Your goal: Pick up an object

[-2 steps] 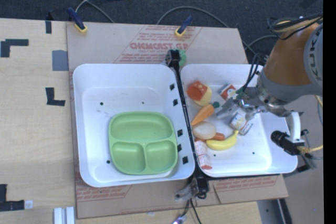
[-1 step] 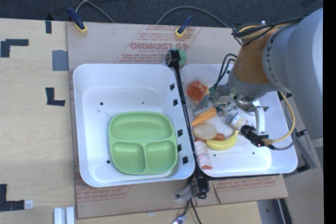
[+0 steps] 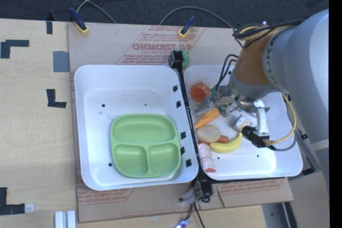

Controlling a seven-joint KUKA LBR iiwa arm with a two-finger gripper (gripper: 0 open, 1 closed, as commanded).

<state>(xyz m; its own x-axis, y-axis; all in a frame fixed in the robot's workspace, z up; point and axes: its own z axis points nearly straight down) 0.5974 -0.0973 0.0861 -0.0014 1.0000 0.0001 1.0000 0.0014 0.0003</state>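
The right bin (image 3: pixel 267 165) holds several toy foods in its left half: a red-orange tomato-like piece (image 3: pixel 199 92), an orange carrot (image 3: pixel 207 117), a pale round piece (image 3: pixel 208 133) and a yellow banana (image 3: pixel 227 145). My gripper (image 3: pixel 223 105) reaches down into this bin from the right, its tip just right of the carrot and below the red piece. The wrist with its orange band (image 3: pixel 254 64) hides the fingers. The left bin (image 3: pixel 96 93) holds a green divided plate (image 3: pixel 145 145).
A black divider and clamp (image 3: pixel 179 59) run between the two bins. Cables (image 3: pixel 278 139) loop from the wrist over the right bin's right half. Blue-yellow clamps (image 3: pixel 78 20) hold the cardboard sheet at the back.
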